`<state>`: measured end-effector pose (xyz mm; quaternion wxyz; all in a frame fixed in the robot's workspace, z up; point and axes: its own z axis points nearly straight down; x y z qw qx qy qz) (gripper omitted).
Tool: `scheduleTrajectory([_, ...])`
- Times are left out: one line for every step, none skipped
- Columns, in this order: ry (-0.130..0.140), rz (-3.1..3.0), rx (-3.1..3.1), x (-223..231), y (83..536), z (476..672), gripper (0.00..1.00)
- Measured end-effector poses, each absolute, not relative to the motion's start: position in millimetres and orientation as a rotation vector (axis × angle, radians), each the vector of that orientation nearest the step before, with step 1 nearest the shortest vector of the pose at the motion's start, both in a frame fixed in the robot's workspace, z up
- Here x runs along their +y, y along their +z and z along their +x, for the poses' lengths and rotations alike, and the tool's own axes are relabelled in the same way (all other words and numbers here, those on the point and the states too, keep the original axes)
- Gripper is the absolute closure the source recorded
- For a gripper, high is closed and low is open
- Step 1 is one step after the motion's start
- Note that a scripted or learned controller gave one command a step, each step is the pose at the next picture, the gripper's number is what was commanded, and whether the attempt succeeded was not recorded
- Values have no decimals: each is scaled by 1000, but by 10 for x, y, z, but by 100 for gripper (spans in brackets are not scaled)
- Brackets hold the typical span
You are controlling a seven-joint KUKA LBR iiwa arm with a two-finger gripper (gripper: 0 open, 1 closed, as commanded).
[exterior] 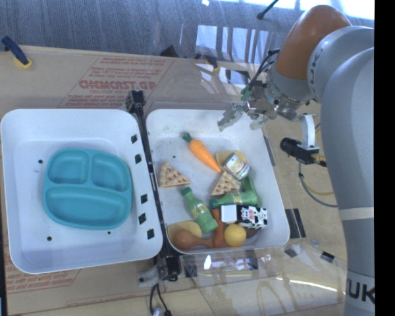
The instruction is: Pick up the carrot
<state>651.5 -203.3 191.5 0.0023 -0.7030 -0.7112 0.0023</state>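
Hovering tool [240, 115] near carrot [203, 151]

Bench [85, 78] w/ 2 white bins [26, 242]

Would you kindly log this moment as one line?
tool: above right bin's far edge | carrot: lying in right bin, not grasped | status: pick pending

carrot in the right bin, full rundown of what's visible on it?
The carrot is a small toy, smooth and plastic-looking: an orange tapered body with a dark green leafy tip at its upper-left end. It lies flat on the floor of the right bin, slanting from upper left down to lower right, in the bin's upper middle. Its lower end reaches the can; whether they touch is unclear. The pincer hovers above and to its right, not on it.
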Motion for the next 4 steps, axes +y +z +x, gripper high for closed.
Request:
scheduleTrajectory([16, -2394, -2012, -1711, 853, 6539, 0])
scheduleTrajectory([5, -2244, -2187, -1214, 913, 5942, 0])
scheduleTrajectory([11, -2348, -2077, -950, 910, 5461, 0])
scheduleTrajectory([2, -2646, -1692, -928, 924, 5051, 0])
